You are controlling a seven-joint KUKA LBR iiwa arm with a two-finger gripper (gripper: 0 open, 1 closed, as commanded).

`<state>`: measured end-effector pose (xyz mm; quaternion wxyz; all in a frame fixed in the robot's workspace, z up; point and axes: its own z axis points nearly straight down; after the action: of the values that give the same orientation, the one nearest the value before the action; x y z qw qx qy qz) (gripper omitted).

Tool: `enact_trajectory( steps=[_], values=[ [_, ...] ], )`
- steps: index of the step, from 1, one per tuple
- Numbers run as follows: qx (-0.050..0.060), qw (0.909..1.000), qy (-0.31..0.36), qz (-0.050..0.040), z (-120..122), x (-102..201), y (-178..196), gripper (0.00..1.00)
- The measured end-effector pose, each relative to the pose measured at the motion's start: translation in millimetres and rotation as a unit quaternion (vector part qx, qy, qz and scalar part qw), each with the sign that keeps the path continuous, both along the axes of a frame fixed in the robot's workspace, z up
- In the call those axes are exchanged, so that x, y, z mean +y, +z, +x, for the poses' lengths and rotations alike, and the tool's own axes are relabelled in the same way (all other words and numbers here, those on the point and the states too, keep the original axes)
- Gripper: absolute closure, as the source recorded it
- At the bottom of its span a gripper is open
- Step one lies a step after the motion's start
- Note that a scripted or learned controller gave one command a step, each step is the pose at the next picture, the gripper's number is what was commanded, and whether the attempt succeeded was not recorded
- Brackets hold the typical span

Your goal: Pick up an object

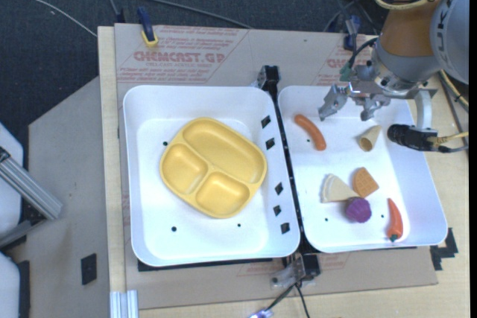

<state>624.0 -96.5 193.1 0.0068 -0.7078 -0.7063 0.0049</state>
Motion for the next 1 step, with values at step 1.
enact_trajectory(
  steps=[1],
  values=[
    [-0.008, 1.0, 0.001, -0.0007, 3.2, 0.1, 8.7, 0.0]
  ],
)
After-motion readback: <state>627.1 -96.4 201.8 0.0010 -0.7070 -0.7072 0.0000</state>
